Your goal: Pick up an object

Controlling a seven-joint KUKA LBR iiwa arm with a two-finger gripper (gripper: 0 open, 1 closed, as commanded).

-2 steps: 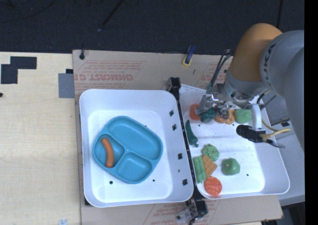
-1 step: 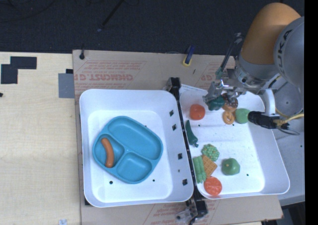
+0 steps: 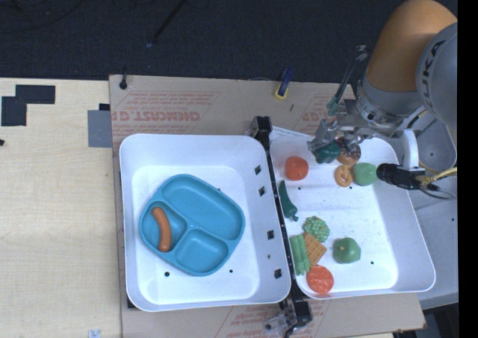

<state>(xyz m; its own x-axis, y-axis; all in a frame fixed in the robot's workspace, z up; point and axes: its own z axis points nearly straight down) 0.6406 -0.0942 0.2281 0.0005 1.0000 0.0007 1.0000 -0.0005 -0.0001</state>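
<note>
I have the gripper [image 3: 329, 151] low over the toys in the right bin [image 3: 407, 254], upper right of frame; nothing looks lifted yet

The two white bins [image 3: 142, 172] look like smooth, glossy plastic; the blue tray [image 3: 213, 217] is glossy too. Beneath them lies matt brown cardboard [image 3: 194, 101].
</note>
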